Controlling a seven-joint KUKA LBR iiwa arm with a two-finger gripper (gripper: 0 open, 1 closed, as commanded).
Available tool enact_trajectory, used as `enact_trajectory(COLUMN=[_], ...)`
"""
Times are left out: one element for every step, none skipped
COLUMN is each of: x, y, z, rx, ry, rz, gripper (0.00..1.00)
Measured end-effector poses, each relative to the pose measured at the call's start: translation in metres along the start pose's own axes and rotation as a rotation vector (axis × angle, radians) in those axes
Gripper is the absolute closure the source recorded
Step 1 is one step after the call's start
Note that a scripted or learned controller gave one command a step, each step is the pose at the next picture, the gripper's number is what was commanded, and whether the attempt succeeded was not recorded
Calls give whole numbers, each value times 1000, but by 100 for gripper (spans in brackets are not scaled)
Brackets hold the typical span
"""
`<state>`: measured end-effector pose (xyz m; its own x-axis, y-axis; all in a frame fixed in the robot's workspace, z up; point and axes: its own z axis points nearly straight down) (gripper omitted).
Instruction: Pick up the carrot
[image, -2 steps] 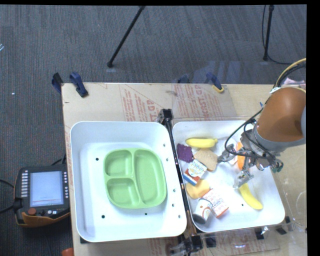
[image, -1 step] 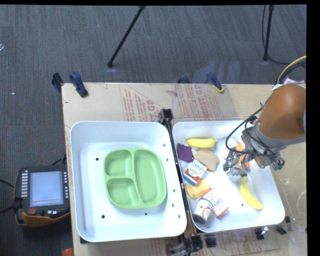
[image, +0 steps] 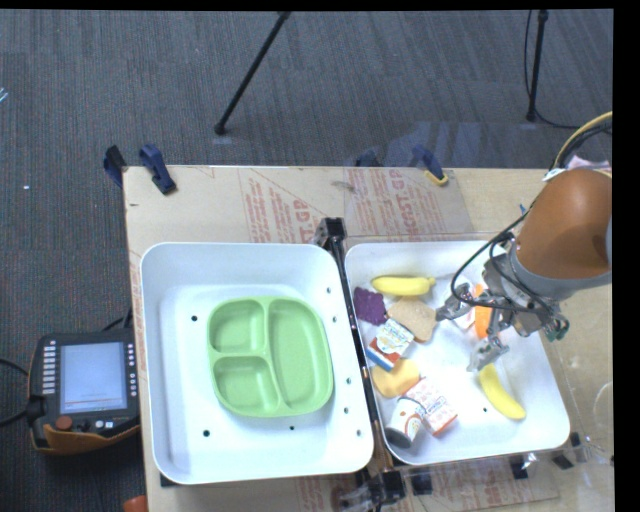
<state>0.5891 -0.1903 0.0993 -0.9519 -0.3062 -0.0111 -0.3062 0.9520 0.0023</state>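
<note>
You are looking at the carrot (image: 483, 319) as a short orange piece lying in the right bin (image: 555, 425), toward its upper right part, and it is sitting right among the gripper (image: 493, 335) hardware, partly covered by it. The gripper is hanging over that spot with the grey arm (image: 560, 232) and its orange band reaching in from the right; whether the fingers are spread or pinched you cannot tell, and nothing is showing clearly between them. Just below the gripper a banana (image: 500, 392) is lying at a slant near the bin's right wall. A second banana (image: 402, 286) is resting near the upper edge of the same bin, with a slice of bread (image: 415, 319) just beneath it and a purple item (image: 367, 304) to their left by the bin wall. Lower down, a small printed packet (image: 390, 341), a yellow-orange block (image: 396, 380), a white-and-red carton (image: 433, 405) and a small can (image: 404, 423) are crowding together; their print is too small to read. In the left bin (image: 170, 440) a green divided plate (image: 270, 356) is sitting near the middle. The cardboard sheet (image: 250, 200) under both bins is carrying red printed lettering, upside down and not legible to you. A handheld pendant (image: 88, 385) with a lit screen is lying on the floor at the left.
</note>
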Motion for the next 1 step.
enact_trajectory(x=[-2], y=[0], z=[-11], rx=[0], ry=[-6], rz=[1], gripper=[100])
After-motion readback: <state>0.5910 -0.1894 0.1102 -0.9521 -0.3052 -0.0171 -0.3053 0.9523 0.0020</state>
